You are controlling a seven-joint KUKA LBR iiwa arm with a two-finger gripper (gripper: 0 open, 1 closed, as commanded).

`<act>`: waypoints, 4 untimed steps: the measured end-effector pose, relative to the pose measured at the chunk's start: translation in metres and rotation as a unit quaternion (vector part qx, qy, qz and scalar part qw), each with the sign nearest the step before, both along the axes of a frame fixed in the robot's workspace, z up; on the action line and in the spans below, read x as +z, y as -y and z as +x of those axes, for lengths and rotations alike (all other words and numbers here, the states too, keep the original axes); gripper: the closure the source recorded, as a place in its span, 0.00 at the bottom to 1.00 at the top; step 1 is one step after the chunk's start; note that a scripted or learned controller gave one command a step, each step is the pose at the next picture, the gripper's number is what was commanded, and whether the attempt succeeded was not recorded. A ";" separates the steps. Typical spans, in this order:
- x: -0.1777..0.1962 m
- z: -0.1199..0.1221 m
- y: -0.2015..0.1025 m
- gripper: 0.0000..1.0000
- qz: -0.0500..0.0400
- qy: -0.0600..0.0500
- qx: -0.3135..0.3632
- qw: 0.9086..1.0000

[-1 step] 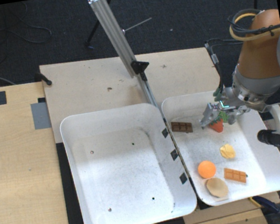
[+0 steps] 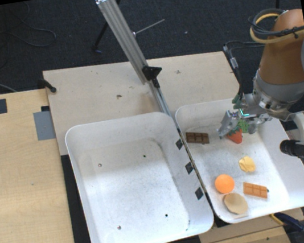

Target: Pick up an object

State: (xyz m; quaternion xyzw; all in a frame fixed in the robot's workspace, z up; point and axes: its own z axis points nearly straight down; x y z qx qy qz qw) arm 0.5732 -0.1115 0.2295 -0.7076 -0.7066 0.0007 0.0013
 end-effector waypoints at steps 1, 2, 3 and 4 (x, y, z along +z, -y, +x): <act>-0.047 -0.006 0.005 0.00 0.000 -0.003 0.000 1.000; -0.091 -0.008 0.006 0.00 0.000 -0.002 0.000 1.000; -0.139 -0.007 0.006 0.00 -0.001 0.001 0.000 1.000; -0.127 -0.007 0.007 1.00 0.000 0.001 -0.004 1.000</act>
